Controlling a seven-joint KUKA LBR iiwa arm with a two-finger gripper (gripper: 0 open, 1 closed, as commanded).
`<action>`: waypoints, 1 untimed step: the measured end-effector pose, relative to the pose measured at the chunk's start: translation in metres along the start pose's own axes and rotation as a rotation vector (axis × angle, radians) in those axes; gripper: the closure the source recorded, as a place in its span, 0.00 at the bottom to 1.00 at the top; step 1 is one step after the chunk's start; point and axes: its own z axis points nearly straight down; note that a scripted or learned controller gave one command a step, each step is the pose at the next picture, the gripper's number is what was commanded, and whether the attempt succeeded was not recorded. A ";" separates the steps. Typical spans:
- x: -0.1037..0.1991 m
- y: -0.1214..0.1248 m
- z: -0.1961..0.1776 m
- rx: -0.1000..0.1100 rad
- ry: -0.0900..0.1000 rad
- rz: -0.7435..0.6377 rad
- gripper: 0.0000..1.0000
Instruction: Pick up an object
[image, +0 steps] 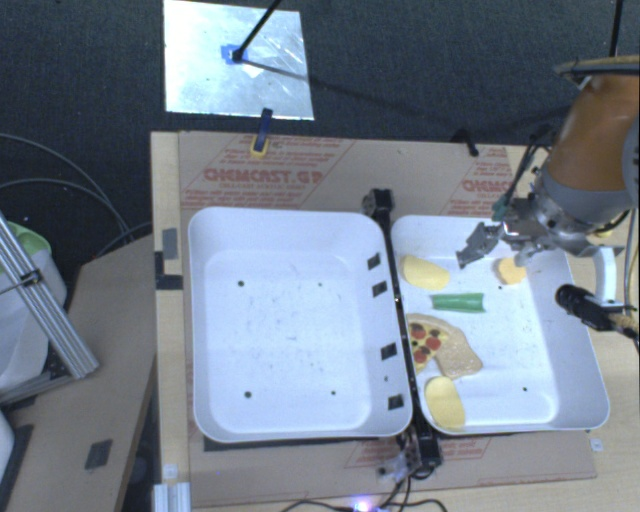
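Two shallow white bins side by side: a left bin (290, 330) and a right bin (560, 370). Five things in the right bin. Three yellow pieces among them: one near the top left (426, 272), one small by the top right (512, 272), one at the bottom left corner (445, 402). One green stick (458, 301). One pizza slice with red dots (440, 345). One shiny metal sheet (238, 60) beyond the bins.

The right bin (575, 395) holds five items, beside the left bin (215, 235) on the board (330, 165).
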 end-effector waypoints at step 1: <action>0.074 -0.066 0.054 0.010 0.005 -0.007 0.00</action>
